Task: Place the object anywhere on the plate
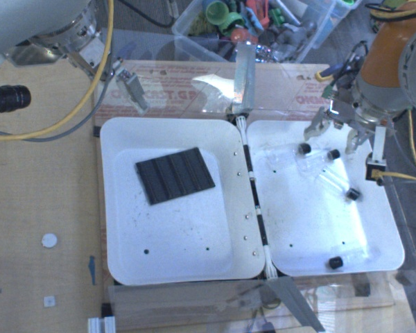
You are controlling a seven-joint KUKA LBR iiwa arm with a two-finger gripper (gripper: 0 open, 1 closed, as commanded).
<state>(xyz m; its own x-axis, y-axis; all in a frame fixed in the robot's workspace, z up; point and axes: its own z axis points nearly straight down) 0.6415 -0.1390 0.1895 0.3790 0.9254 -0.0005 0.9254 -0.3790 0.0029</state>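
A dark ribbed rectangular plate (175, 175) lies flat in the left bin (118, 207), toward its back. In the right bin (381, 241) lie clear pieces with small black ends: one (305, 148) and another (334, 155) near the back, a third (353, 195) at mid right, and one (335, 262) by the front wall. My gripper (334, 136) hangs over the back of the right bin, just above the two rear pieces. Its fingers (317, 125) are spread open, and I see nothing between them.
A clear tub of colourful toys (263, 9) stands behind the bins. A metal divider (253, 186) runs between the two bins. Yellow cable (107, 54) loops over the wooden bench at the left. The arm's orange band (395, 54) is at the upper right.
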